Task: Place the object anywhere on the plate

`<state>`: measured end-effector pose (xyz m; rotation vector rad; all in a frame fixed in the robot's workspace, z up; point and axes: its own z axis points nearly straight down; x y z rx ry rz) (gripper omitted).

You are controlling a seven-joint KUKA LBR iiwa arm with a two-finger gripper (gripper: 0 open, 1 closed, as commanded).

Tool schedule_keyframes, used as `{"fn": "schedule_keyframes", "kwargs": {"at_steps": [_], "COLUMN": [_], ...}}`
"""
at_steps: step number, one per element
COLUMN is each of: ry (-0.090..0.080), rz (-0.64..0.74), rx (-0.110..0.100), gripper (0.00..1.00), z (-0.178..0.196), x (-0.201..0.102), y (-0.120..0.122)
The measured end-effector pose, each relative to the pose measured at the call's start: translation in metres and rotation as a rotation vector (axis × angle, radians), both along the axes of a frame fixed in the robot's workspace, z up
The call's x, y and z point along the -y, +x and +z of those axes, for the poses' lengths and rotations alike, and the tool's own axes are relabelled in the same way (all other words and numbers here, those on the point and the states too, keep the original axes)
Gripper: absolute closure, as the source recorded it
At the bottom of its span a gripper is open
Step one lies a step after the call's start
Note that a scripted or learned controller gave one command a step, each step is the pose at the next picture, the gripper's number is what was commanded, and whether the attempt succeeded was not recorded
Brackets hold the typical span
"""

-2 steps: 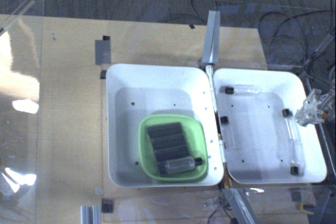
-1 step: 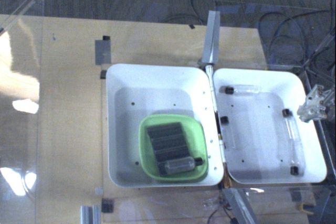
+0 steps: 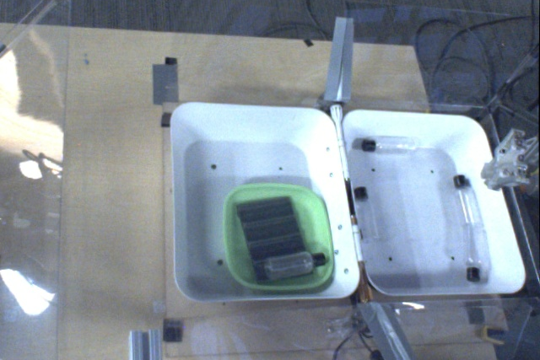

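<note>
Seen from above at a slant, two shallow white bins sit side by side on a pale wooden desk (image 3: 101, 181). In the left bin (image 3: 194, 181), a green plate (image 3: 240, 211) with a raised rim rests toward the near right corner, carrying a dark ribbed block (image 3: 268, 225) laid across its middle. A clear tube with a black cap (image 3: 291, 265) lies on the plate's near edge, touching the block's lower end, its cap pointing right. The right bin (image 3: 498, 265) holds two more clear tubes with black end caps: one (image 3: 390, 145) lying along the far wall, another (image 3: 467, 223) running along the right wall. A small black piece (image 3: 360, 193) sits on that bin's floor near the left wall. At the frame's right edge, just beyond the right bin's far corner, the robot's pincer (image 3: 506, 164) hangs as a pale metallic shape, well apart from the plate; it is too small and blurred here to tell whether it is apart or together, and nothing appears to be between its tips. A grey metal bar (image 3: 340, 63) stands behind the seam where the two bins meet, and black cables (image 3: 321, 8) trail across the grey carpet beyond the desk.
</note>
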<state>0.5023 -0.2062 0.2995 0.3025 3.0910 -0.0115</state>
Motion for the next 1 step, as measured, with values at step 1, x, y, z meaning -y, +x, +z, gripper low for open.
{"fn": "schedule_keyframes", "kwargs": {"at_steps": [1], "ry": [-0.003], "rz": [0.001], "rx": [0.012], "gripper": [1.0], "z": [0.0128], "x": [0.0], "y": [0.0029]}}
